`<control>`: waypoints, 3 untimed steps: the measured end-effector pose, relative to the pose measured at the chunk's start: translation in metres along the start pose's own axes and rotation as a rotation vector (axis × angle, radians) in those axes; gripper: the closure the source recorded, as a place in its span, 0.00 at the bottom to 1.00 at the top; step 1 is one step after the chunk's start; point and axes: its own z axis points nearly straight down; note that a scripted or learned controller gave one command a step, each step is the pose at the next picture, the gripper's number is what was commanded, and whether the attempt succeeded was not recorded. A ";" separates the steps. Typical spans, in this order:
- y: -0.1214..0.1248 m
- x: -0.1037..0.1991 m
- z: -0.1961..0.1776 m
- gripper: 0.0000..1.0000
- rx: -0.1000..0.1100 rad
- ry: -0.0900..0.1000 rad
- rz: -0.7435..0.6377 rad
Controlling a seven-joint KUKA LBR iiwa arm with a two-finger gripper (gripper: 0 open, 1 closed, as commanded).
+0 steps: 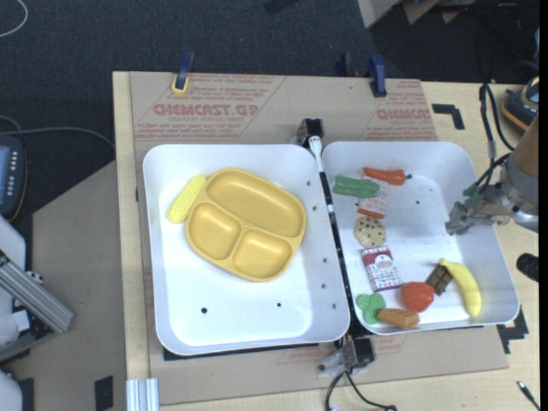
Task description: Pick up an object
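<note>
The robot's hand (460, 221) hovers above the banana (465, 284), grip state unclear, nothing visibly held; next it likely must descend onto an object.

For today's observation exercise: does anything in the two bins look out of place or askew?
Mostly tidy toy food. One oddity: the corn cob lies in the left bin beside the yellow divided plate, against its rim, not in a compartment. The plate sits at a slant to the bin's walls.
</note>
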 end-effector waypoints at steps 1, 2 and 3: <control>0.006 -0.001 -0.044 1.00 0.001 0.000 0.000; 0.007 -0.002 -0.074 1.00 0.003 0.001 0.001; -0.001 0.055 -0.064 1.00 0.010 0.007 -0.003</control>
